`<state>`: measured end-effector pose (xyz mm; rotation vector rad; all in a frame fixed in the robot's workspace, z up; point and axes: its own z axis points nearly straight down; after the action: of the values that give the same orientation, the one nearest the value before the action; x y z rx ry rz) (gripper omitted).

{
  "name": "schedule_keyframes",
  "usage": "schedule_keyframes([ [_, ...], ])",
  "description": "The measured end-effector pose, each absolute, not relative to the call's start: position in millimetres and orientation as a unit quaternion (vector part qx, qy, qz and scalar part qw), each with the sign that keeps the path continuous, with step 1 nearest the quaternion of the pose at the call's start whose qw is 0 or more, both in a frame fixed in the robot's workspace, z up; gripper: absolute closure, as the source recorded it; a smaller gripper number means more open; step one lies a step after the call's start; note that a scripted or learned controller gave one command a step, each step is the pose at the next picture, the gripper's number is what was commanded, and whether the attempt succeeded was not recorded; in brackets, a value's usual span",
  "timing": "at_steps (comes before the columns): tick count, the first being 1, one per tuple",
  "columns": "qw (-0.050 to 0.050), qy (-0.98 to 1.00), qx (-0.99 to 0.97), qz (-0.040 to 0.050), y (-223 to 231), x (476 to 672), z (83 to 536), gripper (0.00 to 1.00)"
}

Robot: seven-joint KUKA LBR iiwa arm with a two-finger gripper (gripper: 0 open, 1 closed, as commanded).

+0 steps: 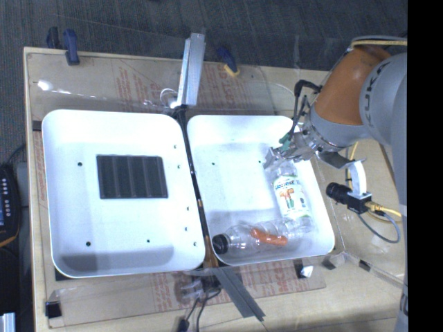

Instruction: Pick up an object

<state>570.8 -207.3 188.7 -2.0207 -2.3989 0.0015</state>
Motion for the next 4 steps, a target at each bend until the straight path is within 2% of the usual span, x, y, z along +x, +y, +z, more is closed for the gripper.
schedule_keyframes([
  [1, 0.002, -0.829, -0.56, 0.0006, -209, 555.0, 91, 1.0],
  [2, 0.002, -0.829, -0.56, 0.0006, -209, 555.0, 91, 0.0],
  [3, -0.001, -0.804, -0.594, 0.0001, -211, 543.2, 208, 0.0],
  [4, 0.0, -0.818, -0.575, 0.0005, -211, 570.3, 177, 0.0],
])
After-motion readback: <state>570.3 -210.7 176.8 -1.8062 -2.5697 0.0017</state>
